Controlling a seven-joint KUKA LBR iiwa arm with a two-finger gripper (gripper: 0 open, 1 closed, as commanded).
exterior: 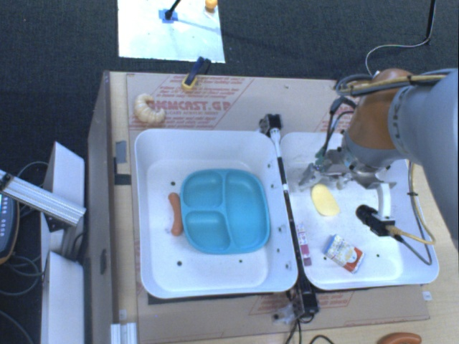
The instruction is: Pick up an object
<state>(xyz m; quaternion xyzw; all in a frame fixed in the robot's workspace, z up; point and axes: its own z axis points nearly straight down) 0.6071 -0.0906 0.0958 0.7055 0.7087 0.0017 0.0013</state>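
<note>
Overhead, a brown bench printed with red lettering stands on dark carpet, and a white sheet lies on that carpet beyond its far edge. Two shallow white bins sit side by side on the bench. The left bin holds a blue divided plate with an orange-brown sausage lying lengthwise just beside the plate's left edge. On the bare bench past that bin lie a curled cream-coloured piece and, further back, a small yellow-and-dark tool.

The grey arm reaches in from the right over the right bin, its orange band above the wrist. The claw hangs low over the far left part of that bin; whether it is released or clenched cannot be told from this angle, and nothing can be seen in its grasp.

A yellow oval object lies on the bin floor just beside the claw, on the near side of it; whether the two touch is unclear. A small white-and-red packet lies nearer the front of the same bin, well apart from the claw, and a thin pinkish strip lies against the bin's left wall
</note>
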